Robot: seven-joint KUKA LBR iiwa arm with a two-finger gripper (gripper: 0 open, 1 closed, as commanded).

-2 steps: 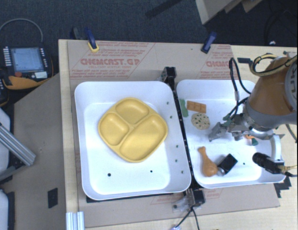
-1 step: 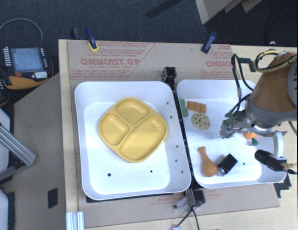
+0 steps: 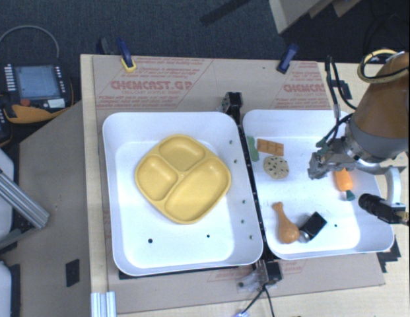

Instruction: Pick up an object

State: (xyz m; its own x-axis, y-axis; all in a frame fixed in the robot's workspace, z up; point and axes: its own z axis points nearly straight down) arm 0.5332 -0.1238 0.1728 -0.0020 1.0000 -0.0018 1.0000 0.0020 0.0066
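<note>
Camera view: I have the gripper (image 3: 321,166) low in the right bin (image 3: 304,127), just beside the toy carrot (image 3: 343,179), approach step only.

From here I can't tell how its jaws stand, and I see nothing caught in them. The carrot lies at the bin's right side; a cookie (image 3: 276,168), a wafer (image 3: 270,147), a drumstick (image 3: 284,222) and a black block (image 3: 313,224) lie apart to the left and below. I judge the next move needs centring over one item before closing. The yellow plate (image 3: 183,177) sits in the left bin (image 3: 125,134).
</note>
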